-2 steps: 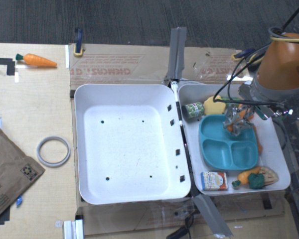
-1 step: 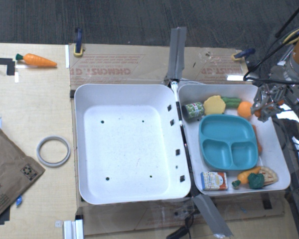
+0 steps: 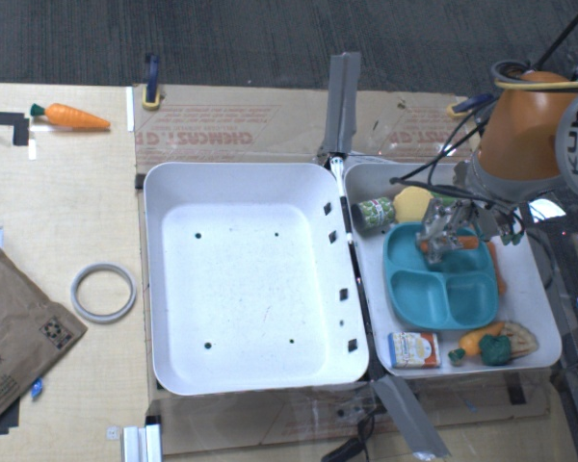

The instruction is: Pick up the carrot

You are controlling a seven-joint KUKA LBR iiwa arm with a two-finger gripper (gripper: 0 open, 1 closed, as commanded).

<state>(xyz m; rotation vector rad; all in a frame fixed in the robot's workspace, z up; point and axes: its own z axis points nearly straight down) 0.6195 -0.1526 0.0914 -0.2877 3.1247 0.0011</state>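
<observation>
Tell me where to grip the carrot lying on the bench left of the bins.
Grip the carrot at its thick half, just right of the green top, straight down from above. It lies flat, lengthwise across the view, tapering rightward, so close across its width; the thin tip would likely slip.

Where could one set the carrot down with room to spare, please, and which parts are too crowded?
The left bin shows bare white floor wall to wall. The bench between the tape ring and the carrot is also free. The right bin is crowded: the blue tray, a can, a small carton and the gripper above them.
</observation>
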